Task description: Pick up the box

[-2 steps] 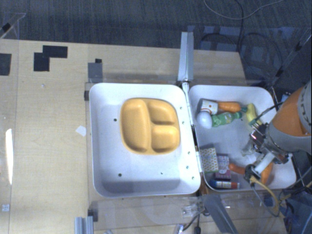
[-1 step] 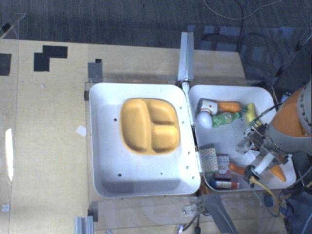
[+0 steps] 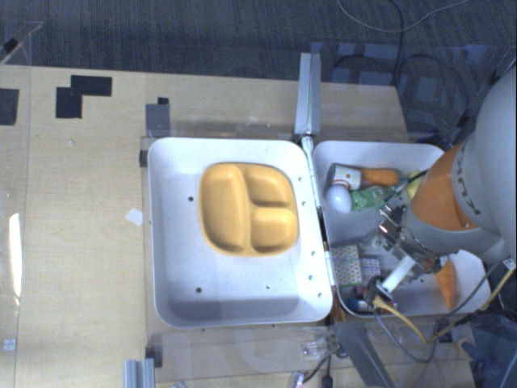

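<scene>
a robotics lab, by the look of it: a grey and orange arm (image 3: 477,184) hangs over two white bins (image 3: 170,297) bracketed to a pale wood counter (image 3: 81,241), black markers (image 3: 81,94) stuck on it, a metal rail (image 3: 307,95) between them, a loose cable (image 3: 388,10) trailing over dark carpet (image 3: 161,14) behind.

The arm (image 3: 494,152) is seen as a broad, rounded grey shell with a smooth matte finish. An orange band (image 3: 440,194) is wrapped around it above the wrist, followed by a paler grey ring (image 3: 444,234). The end effector (image 3: 392,226) is built of small, dark metallic parts with glinting edges.
</scene>
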